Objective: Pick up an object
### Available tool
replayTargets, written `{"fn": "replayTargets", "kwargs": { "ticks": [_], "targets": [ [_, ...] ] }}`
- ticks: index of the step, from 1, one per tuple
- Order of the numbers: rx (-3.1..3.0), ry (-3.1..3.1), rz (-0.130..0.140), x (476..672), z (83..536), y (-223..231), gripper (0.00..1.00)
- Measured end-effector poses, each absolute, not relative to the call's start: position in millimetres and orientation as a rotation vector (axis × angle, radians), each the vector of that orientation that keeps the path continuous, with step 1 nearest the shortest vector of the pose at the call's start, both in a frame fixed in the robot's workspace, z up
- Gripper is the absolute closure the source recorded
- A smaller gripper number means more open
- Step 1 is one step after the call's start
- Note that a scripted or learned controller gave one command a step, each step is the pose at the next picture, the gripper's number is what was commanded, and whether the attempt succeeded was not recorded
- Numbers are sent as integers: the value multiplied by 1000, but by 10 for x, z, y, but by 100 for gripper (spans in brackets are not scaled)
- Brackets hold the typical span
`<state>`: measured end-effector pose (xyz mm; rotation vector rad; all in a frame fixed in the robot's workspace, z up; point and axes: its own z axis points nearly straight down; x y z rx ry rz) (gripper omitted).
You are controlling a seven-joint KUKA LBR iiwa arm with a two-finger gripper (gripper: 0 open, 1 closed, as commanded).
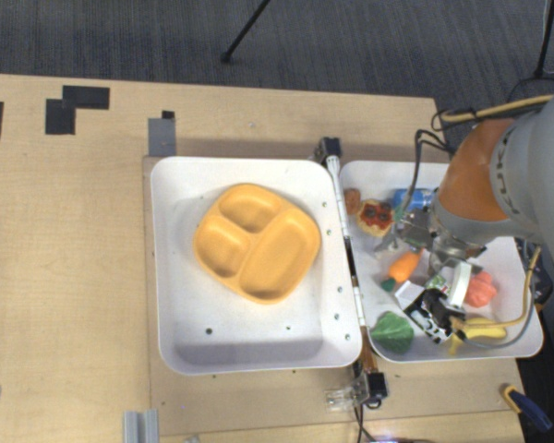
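Left bin [166, 247]: white and shallow, taking up the bench's middle.
Plate [257, 242]: yellow-orange with three compartments, lying flat in the left bin, a little toward 12 o'clock of its centre.
Right bin [526, 340]: white, touching the left bin along their shared wall.
Arm [526, 169]: grey with an orange band, reaching in from 3 o'clock over the right bin's 1 o'clock corner.
Gripper [431, 268]: low over the middle of the right bin, among the small things.
Grip: I cannot tell whether it is wide or narrow, nor whether anything sits in it.
Orange piece [403, 267]: nearest candidate for picking, just beside the gripper at 9 o'clock, lying on the bin floor.
Green piece [392, 332]: at 7 o'clock of the gripper, against the bin's near wall.
Pink piece [481, 290]: at 4 o'clock, near the gripper.
Yellow piece [486, 332]: long and thin, at 5 o'clock, near the bin's rim.
Red-topped piece [377, 216]: at 10 o'clock, apart from the gripper.
Blue piece [412, 197]: at 11 o'clock, partly under the arm.
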<state>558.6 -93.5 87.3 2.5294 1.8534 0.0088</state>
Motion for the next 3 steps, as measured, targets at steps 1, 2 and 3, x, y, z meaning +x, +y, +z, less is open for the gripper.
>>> {"fn": "replayTargets", "kwargs": {
  "ticks": [1, 2, 3],
  "targets": [
    [2280, 2144, 13, 5335, 880, -855, 0],
    [2276, 2147, 18, 5352, 992, -844, 100],
    [2407, 2017, 3, 5015, 1845, -337, 100]
  ]
}}
